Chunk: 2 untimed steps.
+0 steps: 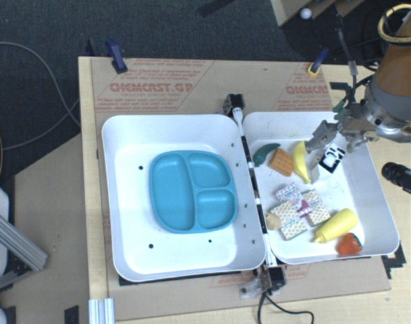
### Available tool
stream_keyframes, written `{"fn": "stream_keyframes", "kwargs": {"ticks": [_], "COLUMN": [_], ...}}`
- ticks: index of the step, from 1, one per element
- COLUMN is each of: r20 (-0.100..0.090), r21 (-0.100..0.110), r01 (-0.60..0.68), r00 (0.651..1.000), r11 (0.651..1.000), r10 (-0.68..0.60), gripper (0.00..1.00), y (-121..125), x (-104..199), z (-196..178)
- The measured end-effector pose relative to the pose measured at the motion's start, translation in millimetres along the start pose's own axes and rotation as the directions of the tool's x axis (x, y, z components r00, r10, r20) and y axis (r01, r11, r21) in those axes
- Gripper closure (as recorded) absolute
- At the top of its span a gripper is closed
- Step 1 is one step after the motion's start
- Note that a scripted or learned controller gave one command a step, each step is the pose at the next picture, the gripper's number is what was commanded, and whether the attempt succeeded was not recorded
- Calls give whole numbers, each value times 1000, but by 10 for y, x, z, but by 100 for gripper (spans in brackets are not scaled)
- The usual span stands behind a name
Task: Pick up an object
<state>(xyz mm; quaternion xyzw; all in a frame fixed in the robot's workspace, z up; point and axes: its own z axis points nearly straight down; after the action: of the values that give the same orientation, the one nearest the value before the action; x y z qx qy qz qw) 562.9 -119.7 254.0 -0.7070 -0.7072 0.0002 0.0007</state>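
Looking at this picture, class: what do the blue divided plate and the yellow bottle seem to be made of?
The blue divided plate looks like moulded plastic with a matte finish: one even colour, rounded compartment ridges. The yellow bottle is probably smooth plastic too, with an even colour and a slight sheen, though it is too small to be sure.

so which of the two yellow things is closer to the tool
The banana-like piece by the waffle-patterned tan piece, just left of the tool. The other, a yellow squeeze bottle, lies near the bin's front beside the red item.
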Motion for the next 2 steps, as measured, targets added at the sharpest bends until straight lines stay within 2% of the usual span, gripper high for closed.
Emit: {"fn": "stream_keyframes", "kwargs": {"ticks": [1,2], "r20": [0,1], "r21": [2,-2], "r01": [0,1], "r00": [1000,1000], "r11": [1000,1000], "r10": [0,-1], "gripper": [0,0], "y": [345,597], "x": [11,177], "z": [1352,1696]}}
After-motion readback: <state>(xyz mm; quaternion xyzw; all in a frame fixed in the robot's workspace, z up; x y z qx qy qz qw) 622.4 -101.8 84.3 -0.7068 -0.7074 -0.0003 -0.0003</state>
